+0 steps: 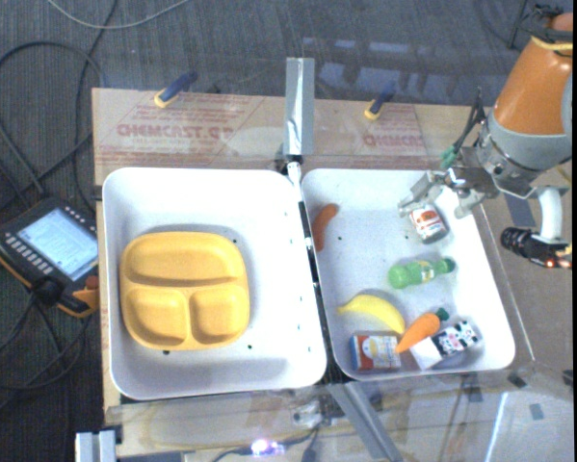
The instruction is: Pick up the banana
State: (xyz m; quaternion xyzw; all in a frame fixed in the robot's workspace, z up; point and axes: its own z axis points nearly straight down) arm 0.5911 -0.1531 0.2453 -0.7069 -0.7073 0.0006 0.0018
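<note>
The yellow banana (pixel 374 308) lies in the right bin (pixel 490 287), towards its front, curved side up. My gripper (pixel 434 200) hangs over the far right part of that bin, well behind the banana. It is open, with its fingers spread just above a small red and white can (pixel 429 222). Nothing is held between them.
In the right bin a green bottle (pixel 420 272) lies between gripper and banana. A carrot (pixel 419 329), a red carton (pixel 375 351) and a black and white carton (pixel 454 340) crowd the banana's front right. A brown sausage (pixel 324 222) lies at the far left. The left bin (pixel 124 191) holds a yellow compartment tray (pixel 185 288).
</note>
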